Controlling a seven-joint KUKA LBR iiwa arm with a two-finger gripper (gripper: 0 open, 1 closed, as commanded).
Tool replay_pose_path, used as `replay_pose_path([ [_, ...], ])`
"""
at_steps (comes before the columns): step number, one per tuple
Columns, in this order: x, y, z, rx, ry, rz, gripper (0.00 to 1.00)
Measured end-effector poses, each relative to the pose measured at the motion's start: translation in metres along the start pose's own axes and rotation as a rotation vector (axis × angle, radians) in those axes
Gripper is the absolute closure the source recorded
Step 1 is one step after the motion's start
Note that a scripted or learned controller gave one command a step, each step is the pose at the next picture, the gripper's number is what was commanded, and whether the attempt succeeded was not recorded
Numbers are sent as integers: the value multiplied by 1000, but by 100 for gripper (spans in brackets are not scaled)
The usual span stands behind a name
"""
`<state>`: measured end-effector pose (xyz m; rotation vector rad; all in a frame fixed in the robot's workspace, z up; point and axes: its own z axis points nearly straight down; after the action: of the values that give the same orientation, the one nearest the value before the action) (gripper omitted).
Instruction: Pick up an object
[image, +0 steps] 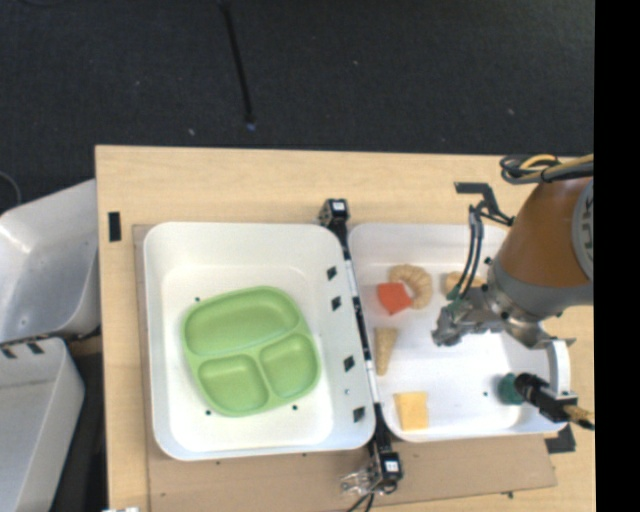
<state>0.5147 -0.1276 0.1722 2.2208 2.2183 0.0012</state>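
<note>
The right bin (440, 240) holds a red block (394, 298), a tan curved pastry-like piece (415, 282), a tan cone (385, 346), a yellow block (412, 410) and a dark green object (517, 388) near the right rim. My gripper (449, 328) hangs over the middle of the right bin, to the right of the red block and the cone. A small tan item (455, 283) peeks out just above the gripper, partly hidden by the arm. Nothing shows between the fingers.
The left bin (165, 300) carries a green divided plate (252, 350). Black clips (352, 330) run along the divider between the bins. The arm's grey and orange wrist (545, 250) covers the right bin's far right part. Bare wooden bench (250, 185) surrounds both bins.
</note>
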Motion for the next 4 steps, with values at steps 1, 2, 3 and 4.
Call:
replay_pose_path([
  [1,-2,3,-51,0,0,-4,100],
  [2,53,-1,-61,3,2,-9,100],
  [3,104,1,-70,4,2,-9,100],
  [4,153,-1,-77,5,2,-9,100],
])
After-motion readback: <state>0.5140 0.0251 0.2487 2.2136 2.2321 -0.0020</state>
